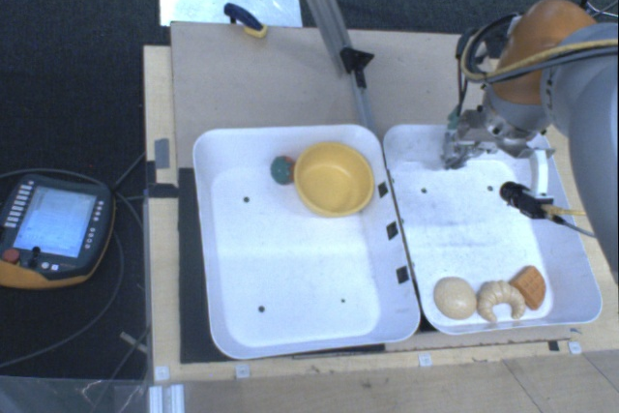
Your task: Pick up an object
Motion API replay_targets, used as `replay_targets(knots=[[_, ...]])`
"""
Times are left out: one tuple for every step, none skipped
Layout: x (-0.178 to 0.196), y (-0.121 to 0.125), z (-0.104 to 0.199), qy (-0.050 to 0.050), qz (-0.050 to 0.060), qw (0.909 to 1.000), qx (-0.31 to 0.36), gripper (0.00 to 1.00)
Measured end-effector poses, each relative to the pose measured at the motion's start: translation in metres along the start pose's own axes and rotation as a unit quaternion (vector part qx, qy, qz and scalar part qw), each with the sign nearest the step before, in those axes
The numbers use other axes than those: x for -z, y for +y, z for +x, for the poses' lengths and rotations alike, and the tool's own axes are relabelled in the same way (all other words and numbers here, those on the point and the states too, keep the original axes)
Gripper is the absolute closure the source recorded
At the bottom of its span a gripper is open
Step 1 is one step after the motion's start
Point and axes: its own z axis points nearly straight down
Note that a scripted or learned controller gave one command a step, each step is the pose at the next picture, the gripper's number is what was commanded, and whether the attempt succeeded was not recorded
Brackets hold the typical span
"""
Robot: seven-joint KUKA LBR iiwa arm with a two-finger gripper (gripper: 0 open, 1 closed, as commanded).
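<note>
My gripper (455,154) hangs over the far edge of the right bin (464,218), below the orange band of the arm. Nothing lies under it but bare bin floor. Near the front of this bin rest a pale round bun (455,298), a croissant (500,300) and a small brown waffle-like piece (529,285), side by side. In the left bin (290,285) a yellow bowl (334,178) sits at the far right, with a small dark green ball (281,169) touching its left side.
A black cable fitting (522,198) of the arm hangs over the right bin's right side. A metal pole (324,5) with a black clamp slants across the board behind the bins. A teach pendant (53,227) lies far left, off the bench.
</note>
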Motion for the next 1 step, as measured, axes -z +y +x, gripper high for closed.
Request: replay_targets(knots=[[0.0612, -0.0006, 0.0061, 0.000, -0.002, 1.0000, 0.000, 1.00]])
